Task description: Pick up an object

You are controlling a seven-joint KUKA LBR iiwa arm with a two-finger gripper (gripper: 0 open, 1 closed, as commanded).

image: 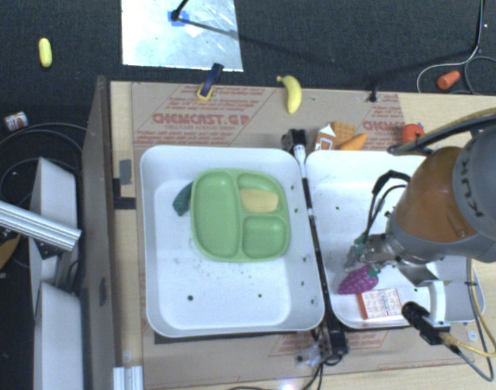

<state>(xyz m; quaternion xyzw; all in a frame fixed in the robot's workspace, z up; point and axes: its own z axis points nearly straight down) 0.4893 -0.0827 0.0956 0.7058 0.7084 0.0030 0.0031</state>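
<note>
In the right bin (345,177) a purple bunch of grapes (356,282) lies near the front left. A small red-and-white box (380,304) rests just to its right. My gripper (365,255) hangs low over the bin, directly above and touching or nearly touching the top of the grapes. The grey arm with its orange band (435,197) covers the bin's right half. In the left bin (171,299) stands a green divided plate (232,218) with a yellow item (259,199) in its upper right compartment. A dark green piece (182,198) lies against the plate's left edge.
Behind the bins, on the cardboard, lie a yellow banana (292,94), an orange carrot (352,142) and a small orange-red item (411,132). A black divider (310,226) runs between the bins. Cables hang at the arm's front right.
</note>
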